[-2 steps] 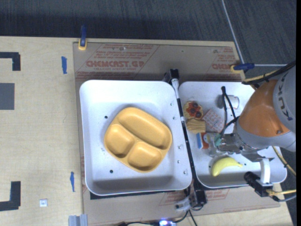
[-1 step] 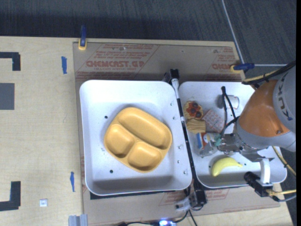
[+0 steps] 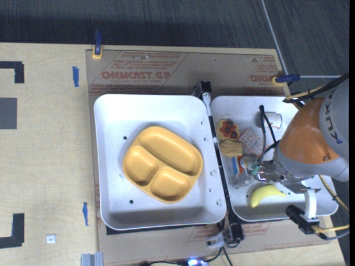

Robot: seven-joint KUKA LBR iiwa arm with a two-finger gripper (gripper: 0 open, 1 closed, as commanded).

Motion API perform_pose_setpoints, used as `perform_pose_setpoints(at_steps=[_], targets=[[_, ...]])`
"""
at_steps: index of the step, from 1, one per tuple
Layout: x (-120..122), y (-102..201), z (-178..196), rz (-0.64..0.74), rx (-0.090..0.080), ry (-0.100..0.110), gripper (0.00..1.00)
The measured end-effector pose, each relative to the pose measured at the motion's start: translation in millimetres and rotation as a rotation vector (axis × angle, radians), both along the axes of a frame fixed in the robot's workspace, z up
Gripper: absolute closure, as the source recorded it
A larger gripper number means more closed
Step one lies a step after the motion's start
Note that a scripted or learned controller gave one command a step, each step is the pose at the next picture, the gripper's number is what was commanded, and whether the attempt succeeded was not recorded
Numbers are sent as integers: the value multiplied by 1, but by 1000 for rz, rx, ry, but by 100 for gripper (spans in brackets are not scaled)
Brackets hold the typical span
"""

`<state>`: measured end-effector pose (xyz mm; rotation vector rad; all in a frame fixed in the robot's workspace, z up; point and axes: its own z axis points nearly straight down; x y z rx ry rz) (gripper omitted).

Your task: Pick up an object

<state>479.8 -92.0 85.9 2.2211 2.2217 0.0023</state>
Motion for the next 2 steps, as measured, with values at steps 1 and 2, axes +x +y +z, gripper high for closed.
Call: perform_pose_setpoints(at_steps=[1, 2], targets=[[2, -1, 11, 0, -3, -7, 100], [2, 0, 11, 0, -2, -6, 0]])
